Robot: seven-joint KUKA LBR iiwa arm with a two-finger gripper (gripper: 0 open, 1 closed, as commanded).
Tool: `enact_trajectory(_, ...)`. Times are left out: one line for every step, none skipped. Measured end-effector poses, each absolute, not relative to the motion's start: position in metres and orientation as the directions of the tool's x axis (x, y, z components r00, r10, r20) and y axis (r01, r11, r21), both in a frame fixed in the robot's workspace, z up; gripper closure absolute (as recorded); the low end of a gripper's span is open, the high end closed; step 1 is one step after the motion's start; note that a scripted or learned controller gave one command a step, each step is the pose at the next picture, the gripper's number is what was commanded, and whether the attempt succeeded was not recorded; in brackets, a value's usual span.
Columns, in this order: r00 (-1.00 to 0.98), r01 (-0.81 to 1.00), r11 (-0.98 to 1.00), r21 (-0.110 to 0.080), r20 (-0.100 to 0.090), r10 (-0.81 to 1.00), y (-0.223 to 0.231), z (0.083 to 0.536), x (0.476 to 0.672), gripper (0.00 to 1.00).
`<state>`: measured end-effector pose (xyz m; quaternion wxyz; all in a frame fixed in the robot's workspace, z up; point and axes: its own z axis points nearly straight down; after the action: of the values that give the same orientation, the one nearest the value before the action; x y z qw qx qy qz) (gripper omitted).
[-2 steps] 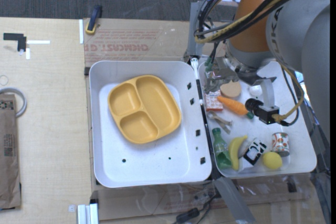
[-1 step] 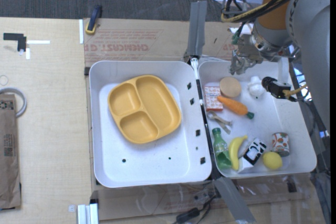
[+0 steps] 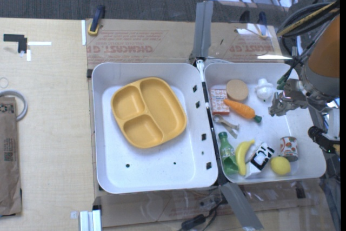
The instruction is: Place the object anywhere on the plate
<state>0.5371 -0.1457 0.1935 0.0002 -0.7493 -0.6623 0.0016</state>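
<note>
A yellow plate [image 3: 148,112] with three compartments lies in the left bin [image 3: 108,170] with nothing on it. The right bin [image 3: 303,132] holds several small items: an orange carrot [image 3: 240,109], a tan round disc [image 3: 237,90], a white lump [image 3: 264,90], a red and white packet [image 3: 218,101], a green bottle [image 3: 226,146], a banana [image 3: 243,155], a black and white piece [image 3: 261,157], a lemon [image 3: 280,165] and a small can [image 3: 288,147]. My gripper [image 3: 277,105] hangs over the right bin's right half, just right of the carrot and below the white lump. I see nothing held in it.
A metal divider [image 3: 202,35] runs up between the two bins. A brown paper bag [image 3: 8,154] lies at the bench's left edge. Cables [image 3: 308,13] and the arm's body crowd the upper right.
</note>
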Motion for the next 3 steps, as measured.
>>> enact_trajectory(0.568,0.823,-0.568,-0.002,-0.004,0.823,-0.194,0.19,0.592,1.0)
enact_trajectory(0.706,0.708,-0.707,-0.002,-0.004,0.708,-0.17,0.195,0.594,1.0)
enact_trajectory(0.904,0.427,-0.904,-0.001,-0.004,0.427,-0.197,0.161,0.626,1.0)
